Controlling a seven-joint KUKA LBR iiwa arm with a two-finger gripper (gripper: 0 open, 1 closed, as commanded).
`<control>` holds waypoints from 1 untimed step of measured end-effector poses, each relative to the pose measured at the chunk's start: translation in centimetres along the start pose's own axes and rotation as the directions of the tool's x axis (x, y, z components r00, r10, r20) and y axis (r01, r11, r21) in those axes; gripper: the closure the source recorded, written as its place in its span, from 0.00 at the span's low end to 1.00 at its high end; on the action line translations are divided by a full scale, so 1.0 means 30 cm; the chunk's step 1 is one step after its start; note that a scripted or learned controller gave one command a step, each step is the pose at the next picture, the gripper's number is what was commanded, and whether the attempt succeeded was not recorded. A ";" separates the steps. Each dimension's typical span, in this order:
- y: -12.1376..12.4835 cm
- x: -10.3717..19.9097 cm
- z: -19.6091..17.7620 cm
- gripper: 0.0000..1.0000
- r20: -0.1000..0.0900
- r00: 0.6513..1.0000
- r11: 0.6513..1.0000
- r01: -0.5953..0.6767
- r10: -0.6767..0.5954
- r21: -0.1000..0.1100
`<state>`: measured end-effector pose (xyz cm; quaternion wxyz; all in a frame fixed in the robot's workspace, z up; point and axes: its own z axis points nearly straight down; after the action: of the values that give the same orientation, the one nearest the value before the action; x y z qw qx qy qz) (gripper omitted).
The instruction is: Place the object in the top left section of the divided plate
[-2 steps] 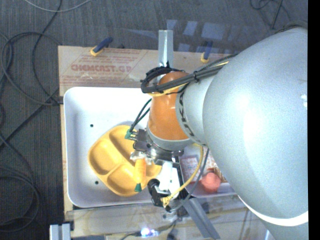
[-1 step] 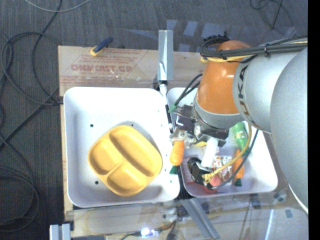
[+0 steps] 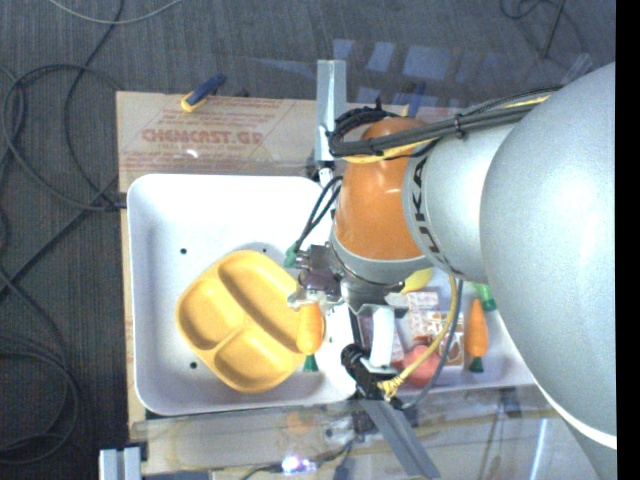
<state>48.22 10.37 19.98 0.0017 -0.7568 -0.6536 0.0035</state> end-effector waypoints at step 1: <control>-0.001 0.011 0.115 1.00 0.001 0.921 0.921 -0.390 0.390 0.001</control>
<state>48.19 10.68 16.52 0.0011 -0.8718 -0.4899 0.0042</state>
